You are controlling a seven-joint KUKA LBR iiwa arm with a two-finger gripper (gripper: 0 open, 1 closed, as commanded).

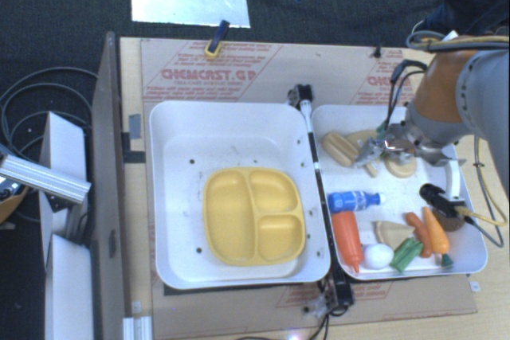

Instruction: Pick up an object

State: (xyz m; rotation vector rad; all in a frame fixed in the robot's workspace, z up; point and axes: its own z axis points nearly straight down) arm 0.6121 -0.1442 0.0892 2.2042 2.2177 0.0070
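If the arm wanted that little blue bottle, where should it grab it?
Probably across the middle of the blue bottle, coming straight down from above. It lies flat on its side in the right bin, white cap pointing right, with bare floor above and the carrot close below.

tray [253,216]: yellow
bins [171,171]: white
bottle [353,201]: blue, white cap
carrot [346,239]: orange, beside the bottle
egg [378,255]: white
pepper [406,254]: green

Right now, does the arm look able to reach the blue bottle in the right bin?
Probably yes. The blue bottle lies flat near the right bin's left wall, with nothing on top of it. The gripper is just above it in the camera view, over the same bin. Only the orange carrot lies close beside it.
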